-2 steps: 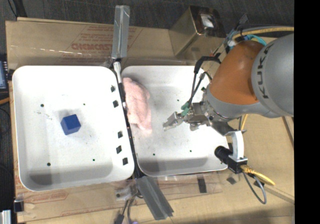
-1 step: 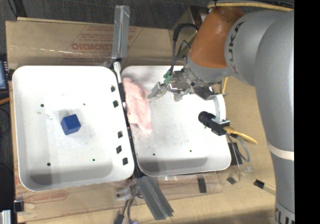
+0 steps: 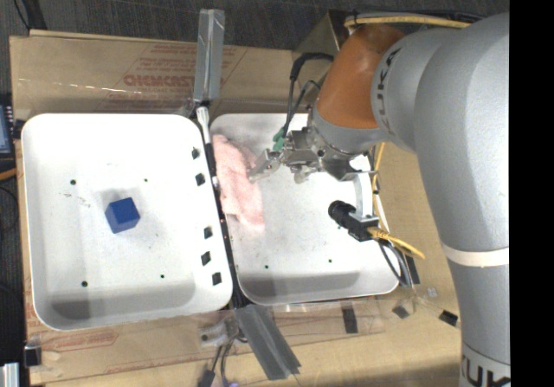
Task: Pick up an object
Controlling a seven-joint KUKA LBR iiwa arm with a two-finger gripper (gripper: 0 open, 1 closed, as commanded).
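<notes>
In the camera view, the gripper (image 3: 275, 160) was seen low over the right bin (image 3: 303, 277), near its far left corner, with the arm (image 3: 433, 74) reaching in from the right. A pink cloth (image 3: 235, 182) was laid along that bin's left wall, its long axis running from the far side toward the near side. The cloth lay just left of and slightly nearer than the fingertips, and its upper end was close beside them; whether it was touched could not be told. Whether the fingers were spread or closed could not be told either, and nothing was seen held between them. A blue cube (image 3: 123, 213) was set apart in the left bin (image 3: 52, 290), well away from the gripper. Faint red printing was seen on the cardboard (image 3: 130, 74) behind the bins, too blurred to be read. Part of the letters "KUK" was made out at the arm's base.
</notes>
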